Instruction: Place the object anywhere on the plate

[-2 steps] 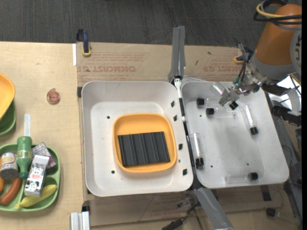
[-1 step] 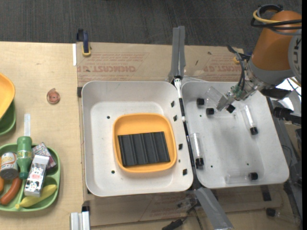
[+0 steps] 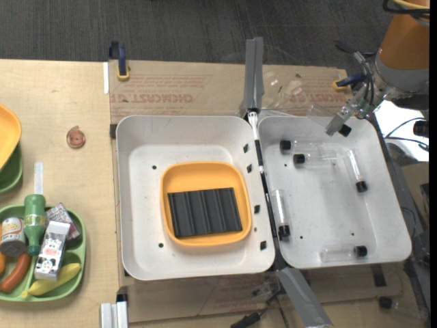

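An orange plate with rounded corners sits in the middle of the left white bin. A dark grey ribbed rectangular object lies flat on the plate, inside its rim. My gripper hangs over the far right corner of the right white bin, well away from the plate and the grey object. Nothing shows in the gripper. The orange-banded wrist rises above it at the top right.
Clear plastic pieces with black knobs lie in the right bin. On the bench at left stand a green tray of toy food, a yellow bowl and a small pink disc. A blue clamp grips the cardboard's far edge.
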Motion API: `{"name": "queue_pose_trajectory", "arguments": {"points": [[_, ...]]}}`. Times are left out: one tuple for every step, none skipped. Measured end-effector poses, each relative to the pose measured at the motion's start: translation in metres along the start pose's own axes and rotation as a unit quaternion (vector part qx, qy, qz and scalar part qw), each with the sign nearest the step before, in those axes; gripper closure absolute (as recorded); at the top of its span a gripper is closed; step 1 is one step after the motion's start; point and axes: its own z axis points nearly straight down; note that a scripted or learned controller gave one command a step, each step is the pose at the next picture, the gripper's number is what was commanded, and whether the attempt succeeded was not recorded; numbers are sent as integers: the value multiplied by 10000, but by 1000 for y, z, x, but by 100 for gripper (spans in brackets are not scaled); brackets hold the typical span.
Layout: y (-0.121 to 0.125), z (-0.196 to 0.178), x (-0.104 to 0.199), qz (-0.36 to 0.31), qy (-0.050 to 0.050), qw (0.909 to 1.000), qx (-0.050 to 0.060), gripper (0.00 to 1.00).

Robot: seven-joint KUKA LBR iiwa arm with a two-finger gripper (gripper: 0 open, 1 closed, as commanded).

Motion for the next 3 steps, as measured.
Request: {"name": "queue_pose_trajectory", "arguments": {"points": [[-25,2,-35,-915,0,9958,-1,100],[-49,-43,-51,-1627,-3,9867,-4,100],[-46,-130,-52,-2137,0,9769,-5,100]]}}
